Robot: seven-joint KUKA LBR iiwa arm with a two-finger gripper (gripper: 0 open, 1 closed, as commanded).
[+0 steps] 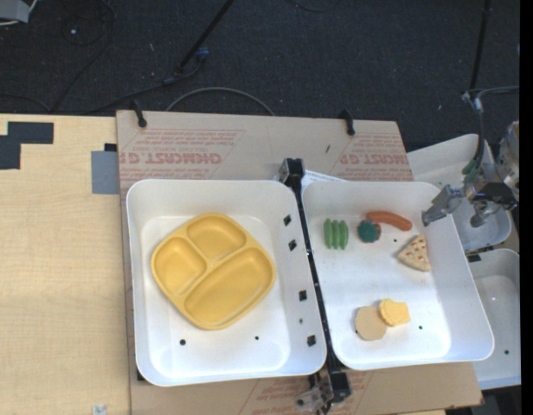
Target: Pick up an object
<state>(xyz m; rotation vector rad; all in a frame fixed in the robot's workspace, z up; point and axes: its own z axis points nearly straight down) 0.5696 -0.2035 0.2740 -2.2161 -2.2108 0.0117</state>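
Observation:
The right bin point(457, 335) holds several toy foods. A green pea pod point(336, 233) lies beside a dark green piece point(369, 230), and an orange-red sausage point(388, 220) is just behind them. A pizza slice point(414, 253) lies near the bin's right wall. A tan round piece point(369, 323) touches a yellow piece point(394, 312) toward the front. My gripper point(461, 207) hovers over the right bin's back right rim, up and to the right of the pizza slice. It is open, with nothing between its fingers.
The left bin point(154, 353) holds a yellow divided plate point(213, 269). A black divider point(305, 275) runs between the two bins. Both stand on cardboard point(249, 150), with a wooden bench top point(50, 275) to the left. White equipment point(500, 309) sits right of the bins.

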